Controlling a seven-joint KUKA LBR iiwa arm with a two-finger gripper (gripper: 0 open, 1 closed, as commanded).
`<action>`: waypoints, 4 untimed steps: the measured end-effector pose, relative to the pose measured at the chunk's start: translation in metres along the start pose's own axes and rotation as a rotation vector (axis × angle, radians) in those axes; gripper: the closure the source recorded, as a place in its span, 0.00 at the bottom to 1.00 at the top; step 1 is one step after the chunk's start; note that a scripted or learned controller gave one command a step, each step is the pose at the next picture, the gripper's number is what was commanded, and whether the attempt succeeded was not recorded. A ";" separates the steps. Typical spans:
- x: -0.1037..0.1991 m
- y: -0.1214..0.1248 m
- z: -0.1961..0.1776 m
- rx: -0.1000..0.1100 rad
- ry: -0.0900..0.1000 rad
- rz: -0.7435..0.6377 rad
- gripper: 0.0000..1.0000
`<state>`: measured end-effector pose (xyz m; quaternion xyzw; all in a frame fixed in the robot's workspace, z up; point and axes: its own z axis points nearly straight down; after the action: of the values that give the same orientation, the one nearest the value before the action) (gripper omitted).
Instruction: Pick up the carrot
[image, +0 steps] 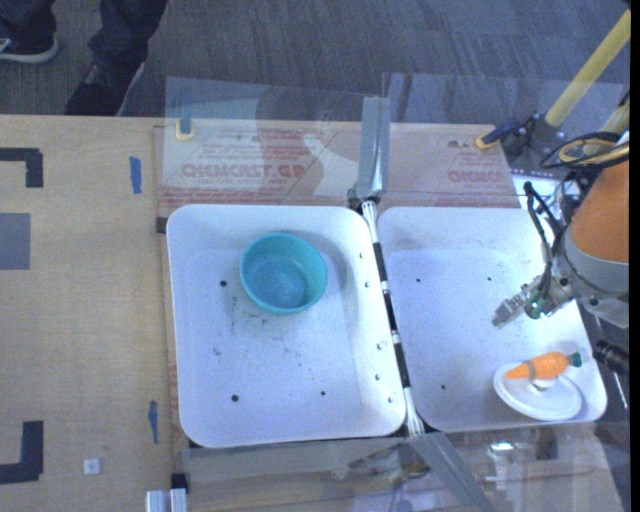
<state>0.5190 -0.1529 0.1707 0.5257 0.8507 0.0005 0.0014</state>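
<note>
We see the carrot (542, 366) lying on a small white plate (540, 400) in the right bin (450, 250). Our gripper (512, 310) hovers above it, apart; whether it is spread we cannot tell.

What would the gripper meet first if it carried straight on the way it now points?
The gripper points toward the view's left and slightly down, over the right bin. Most likely it would meet that bin's bare white floor first, though depth is unclear. The carrot on its white plate lies off that line.
</note>
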 end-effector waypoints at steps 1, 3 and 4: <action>-0.020 -0.054 0.060 0.000 0.000 0.008 0.00; -0.039 -0.062 0.076 -0.002 -0.003 0.329 0.00; -0.014 -0.048 0.082 -0.006 -0.006 0.630 0.00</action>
<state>0.4824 -0.1876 0.0888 0.7632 0.6461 0.0019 0.0054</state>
